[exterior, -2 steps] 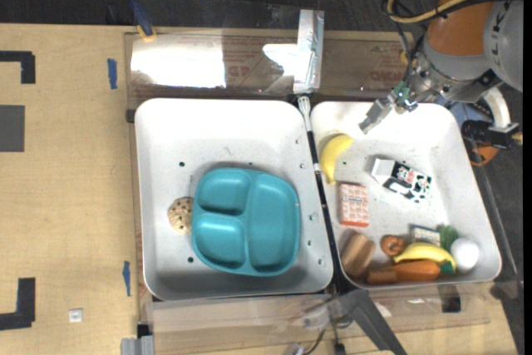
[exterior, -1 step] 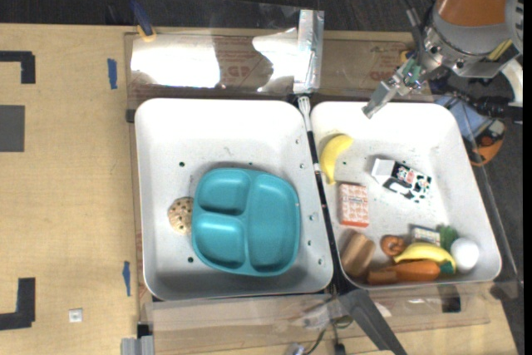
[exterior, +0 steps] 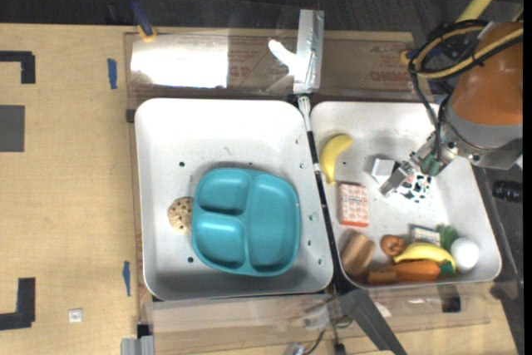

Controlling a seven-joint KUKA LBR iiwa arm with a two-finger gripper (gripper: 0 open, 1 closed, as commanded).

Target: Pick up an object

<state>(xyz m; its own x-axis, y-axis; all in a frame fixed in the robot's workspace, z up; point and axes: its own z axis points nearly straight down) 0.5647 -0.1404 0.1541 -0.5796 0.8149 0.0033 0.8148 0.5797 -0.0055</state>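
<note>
Camera view from above, left to right: big brown bench (exterior: 58, 179) with two white bins side by side. In the left bin (exterior: 158, 129), a blue plate (exterior: 247, 220) with three parts, and a small round cookie (exterior: 179, 214) touching its left side. In the right bin (exterior: 391, 119), a yellow banana (exterior: 334, 154) near the top left, a pink and white box (exterior: 354, 204) just below it, then a brown bread roll (exterior: 357, 252). Along the bottom edge, a heap of toy food (exterior: 424, 256). Above all that, gripper (exterior: 397, 176) low in the right bin, to the right of the banana and box, touching neither. Fingers open, nothing between them. Just beside it, a small black and white thing (exterior: 418, 189).
</note>
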